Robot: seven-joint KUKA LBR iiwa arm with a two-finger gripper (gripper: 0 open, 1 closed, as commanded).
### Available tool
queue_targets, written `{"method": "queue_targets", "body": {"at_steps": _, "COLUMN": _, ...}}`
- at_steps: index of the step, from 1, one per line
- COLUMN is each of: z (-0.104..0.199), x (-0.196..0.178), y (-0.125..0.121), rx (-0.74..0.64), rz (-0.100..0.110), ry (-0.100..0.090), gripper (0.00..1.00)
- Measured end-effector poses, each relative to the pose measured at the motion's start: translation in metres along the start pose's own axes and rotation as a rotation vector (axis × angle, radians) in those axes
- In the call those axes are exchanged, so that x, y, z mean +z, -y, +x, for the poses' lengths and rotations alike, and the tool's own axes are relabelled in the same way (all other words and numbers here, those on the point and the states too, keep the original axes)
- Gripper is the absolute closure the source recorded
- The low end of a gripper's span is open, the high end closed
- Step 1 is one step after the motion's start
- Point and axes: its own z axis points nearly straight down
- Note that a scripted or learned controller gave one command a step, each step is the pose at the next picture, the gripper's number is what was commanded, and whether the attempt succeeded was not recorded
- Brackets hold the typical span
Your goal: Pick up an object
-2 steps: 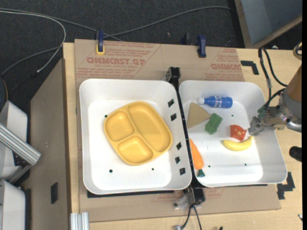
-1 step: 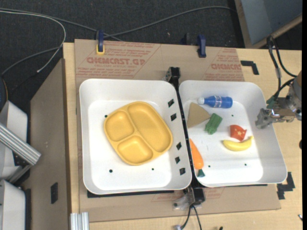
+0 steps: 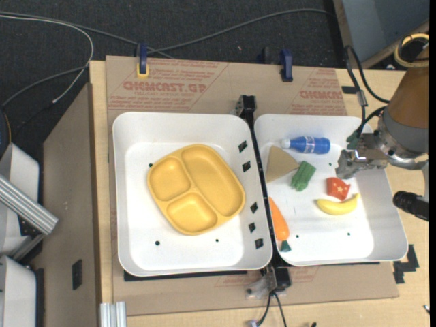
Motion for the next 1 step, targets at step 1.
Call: {"method": "queue_targets", "body": {"at_steps": 1, "z": 0.0541, "x": -0.0121, "y": -0.018, "rx": -0.003, "rz": -0.004, "ry": 0.0, "gripper": 1.0}}
